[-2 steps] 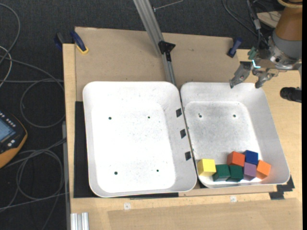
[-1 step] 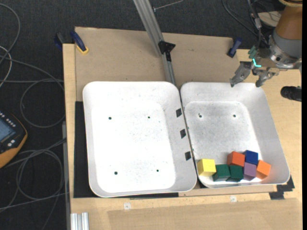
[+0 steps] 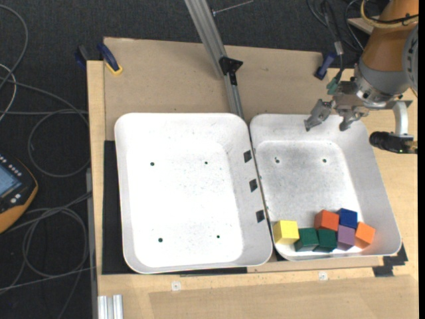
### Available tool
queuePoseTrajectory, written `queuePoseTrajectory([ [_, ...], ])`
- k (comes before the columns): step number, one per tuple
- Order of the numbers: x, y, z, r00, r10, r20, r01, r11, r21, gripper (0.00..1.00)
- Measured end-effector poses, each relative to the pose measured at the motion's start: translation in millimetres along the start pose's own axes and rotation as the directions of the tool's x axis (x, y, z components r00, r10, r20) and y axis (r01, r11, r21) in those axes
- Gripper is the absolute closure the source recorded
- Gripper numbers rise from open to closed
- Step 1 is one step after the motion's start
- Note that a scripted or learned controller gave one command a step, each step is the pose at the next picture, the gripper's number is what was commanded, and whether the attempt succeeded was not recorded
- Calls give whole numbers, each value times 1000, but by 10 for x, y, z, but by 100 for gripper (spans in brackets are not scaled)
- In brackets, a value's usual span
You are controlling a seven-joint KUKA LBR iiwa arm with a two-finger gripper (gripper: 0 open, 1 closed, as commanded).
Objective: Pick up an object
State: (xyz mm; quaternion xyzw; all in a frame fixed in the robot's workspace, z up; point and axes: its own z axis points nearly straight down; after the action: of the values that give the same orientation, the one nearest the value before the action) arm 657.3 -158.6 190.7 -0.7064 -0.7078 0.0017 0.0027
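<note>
Hand (image 3: 330, 117) spread open, holding nothing, above 12 o'clock rim of right shallow white plastic bin (image 3: 378, 178). Coloured cube blocks (image 3: 325, 230) clustered at bin's 6 o'clock edge, well apart. Pick not yet begun: approach, grasp, lift all remain.

A light wooden bench (image 3: 172, 78) stands on dark carpet (image 3: 40, 58) strewn with black cables (image 3: 33, 121).
</note>
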Motion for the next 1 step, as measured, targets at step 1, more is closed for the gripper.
queuePoseTrajectory([
  [1, 64, 21, 618, 1000, 0, 0, 0, 1000, 1, 0],
])
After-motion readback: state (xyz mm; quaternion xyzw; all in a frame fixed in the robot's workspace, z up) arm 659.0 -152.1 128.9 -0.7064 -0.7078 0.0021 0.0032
